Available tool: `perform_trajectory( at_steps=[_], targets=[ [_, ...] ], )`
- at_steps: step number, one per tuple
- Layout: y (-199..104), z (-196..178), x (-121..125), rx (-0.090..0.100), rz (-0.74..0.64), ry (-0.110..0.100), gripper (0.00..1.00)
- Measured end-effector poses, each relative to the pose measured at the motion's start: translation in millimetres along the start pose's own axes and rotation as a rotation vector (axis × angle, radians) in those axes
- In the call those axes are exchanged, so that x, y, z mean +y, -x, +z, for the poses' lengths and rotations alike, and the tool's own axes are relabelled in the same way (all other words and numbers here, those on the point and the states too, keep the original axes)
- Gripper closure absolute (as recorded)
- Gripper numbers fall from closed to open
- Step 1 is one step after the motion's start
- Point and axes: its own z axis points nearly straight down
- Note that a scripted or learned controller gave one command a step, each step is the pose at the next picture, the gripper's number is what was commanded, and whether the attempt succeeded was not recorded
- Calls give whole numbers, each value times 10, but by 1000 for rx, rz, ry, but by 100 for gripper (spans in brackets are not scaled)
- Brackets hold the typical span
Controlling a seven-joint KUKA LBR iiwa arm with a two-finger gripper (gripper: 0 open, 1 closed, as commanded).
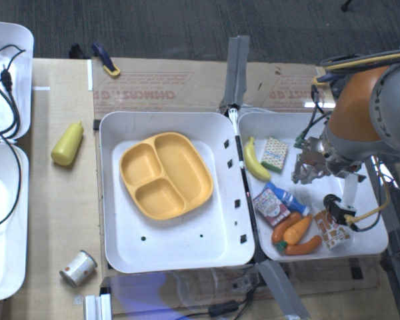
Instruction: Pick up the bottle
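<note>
Nearest, at lower left a small can (77, 267) lies on the bench, and in the right bin (377, 244), lower right of frame, sit carrots (295, 235) and a patterned carton (331, 229). Just above them the bottle (275, 204) lies on its side, blue cap toward the right; the gripper (311, 168) hangs above-right of it, apart, and I cannot tell if it is open or closed. Farther up: yellow divided plate (165, 175) in the left bin (113, 245), banana (255, 160), small box (275, 153), yellow squeeze bottle (67, 144) on the bench at left.
</note>
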Motion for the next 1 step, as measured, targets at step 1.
perform_trajectory(
  at_steps=[1],
  targets=[
    [-1,-1,0,0,0,0,0]
  ],
)
